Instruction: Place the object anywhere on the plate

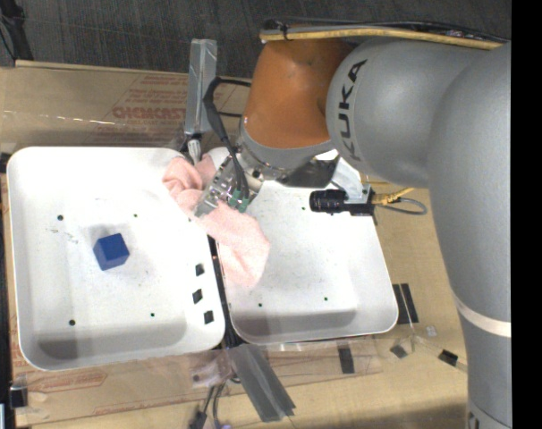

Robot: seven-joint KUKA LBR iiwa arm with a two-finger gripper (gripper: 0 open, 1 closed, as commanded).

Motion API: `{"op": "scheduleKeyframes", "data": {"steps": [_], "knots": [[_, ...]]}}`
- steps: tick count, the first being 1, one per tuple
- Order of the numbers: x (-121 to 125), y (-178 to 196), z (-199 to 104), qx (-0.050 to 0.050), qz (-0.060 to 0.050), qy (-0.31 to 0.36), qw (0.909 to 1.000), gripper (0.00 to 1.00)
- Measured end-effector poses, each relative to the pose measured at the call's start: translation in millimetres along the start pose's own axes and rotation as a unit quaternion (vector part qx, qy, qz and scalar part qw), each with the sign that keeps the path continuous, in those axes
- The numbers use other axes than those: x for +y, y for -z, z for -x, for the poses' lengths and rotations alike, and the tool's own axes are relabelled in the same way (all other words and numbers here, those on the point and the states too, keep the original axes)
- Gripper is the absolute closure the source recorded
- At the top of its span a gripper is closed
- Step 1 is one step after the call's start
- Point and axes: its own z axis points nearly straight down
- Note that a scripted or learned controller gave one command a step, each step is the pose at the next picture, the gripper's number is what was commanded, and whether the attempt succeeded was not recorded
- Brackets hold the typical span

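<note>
Grey arm with orange band (289,88) reaching in from 3 o'clock, tool (222,192) over the divide between the two white bins, finger state not discernible, touching pink cloth (240,231) draped across both rims, blue cube (112,250) in left bin (38,329), at 9 o'clock of the cloth.

Arm (405,105) covers the right bin's (342,315) far-right corner and back rim. Gripper (222,190) sits on the pink cloth (240,235); finger state unreadable, cloth contact unclear. Cloth hides part of the divide between bins. Cardboard lettering (150,112) too blurred to read. Arm is cut off at right and bottom edges.
</note>
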Motion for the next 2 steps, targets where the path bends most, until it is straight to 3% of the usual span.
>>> {"op": "scheduleKeyframes", "data": {"steps": [1,2], "knots": [[20,4,-40,0.0,0.0,0.201,0.9795,1.0],[27,15,-88,0.0,0.0,0.294,0.9558,1.0]]}}
